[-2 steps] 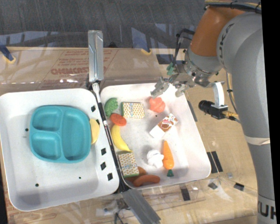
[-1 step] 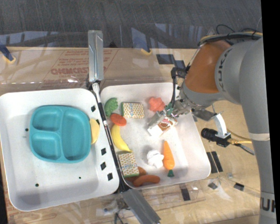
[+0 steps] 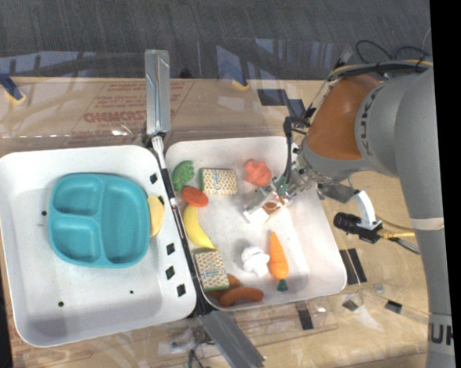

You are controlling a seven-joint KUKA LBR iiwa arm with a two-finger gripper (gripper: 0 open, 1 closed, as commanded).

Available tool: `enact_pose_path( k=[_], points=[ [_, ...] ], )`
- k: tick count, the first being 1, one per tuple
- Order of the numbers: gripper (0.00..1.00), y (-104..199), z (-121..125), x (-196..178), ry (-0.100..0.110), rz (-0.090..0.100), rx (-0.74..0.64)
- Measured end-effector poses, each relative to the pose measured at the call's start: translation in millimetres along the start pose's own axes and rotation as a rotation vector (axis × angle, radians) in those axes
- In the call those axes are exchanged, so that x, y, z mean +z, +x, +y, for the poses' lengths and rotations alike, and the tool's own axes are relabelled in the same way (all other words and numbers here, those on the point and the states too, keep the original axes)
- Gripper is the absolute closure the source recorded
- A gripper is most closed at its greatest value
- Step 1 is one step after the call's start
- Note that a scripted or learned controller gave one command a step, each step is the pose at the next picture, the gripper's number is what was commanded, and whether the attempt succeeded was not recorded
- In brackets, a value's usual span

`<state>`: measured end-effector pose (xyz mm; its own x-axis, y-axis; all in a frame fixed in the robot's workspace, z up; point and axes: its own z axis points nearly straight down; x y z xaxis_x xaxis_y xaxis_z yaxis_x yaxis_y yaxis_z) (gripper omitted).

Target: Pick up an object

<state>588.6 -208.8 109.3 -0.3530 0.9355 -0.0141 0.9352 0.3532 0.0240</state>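
Observation:
The right bin (image 3: pixel 321 236) holds several toy foods. My gripper (image 3: pixel 268 201) reaches down into the bin's upper middle, just below a salmon-pink piece (image 3: pixel 256 171). A small red-and-white item (image 3: pixel 273 207) lies right at the gripper's tip, and I cannot tell whether it is held. An orange carrot (image 3: pixel 277 256) and a white piece (image 3: pixel 255 261) lie below the gripper. To its left are a printed box (image 3: pixel 218 181), a banana (image 3: pixel 196 227), a red piece (image 3: pixel 194 196) and a green piece (image 3: pixel 182 173).
The left bin (image 3: pixel 34 295) bears a teal divided plate (image 3: pixel 99 218) with a yellow item (image 3: pixel 156 214) at its right edge. A second printed box (image 3: pixel 211 269) and a brown sausage (image 3: pixel 240 296) lie at the right bin's front. The grey arm (image 3: pixel 384 129) fills the right side.

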Motion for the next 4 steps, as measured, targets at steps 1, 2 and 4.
enact_pose_path(
  k=[1, 2, 4],
  points=[
    [0.0, 4, 20, 0, -0.003, -0.008, 0.099],
    [0.0, 7, 22, 16, 0.022, 0.011, 0.074],
    [1.0, 43, 74, -94, 0.024, 0.01, 0.237]
  ],
)
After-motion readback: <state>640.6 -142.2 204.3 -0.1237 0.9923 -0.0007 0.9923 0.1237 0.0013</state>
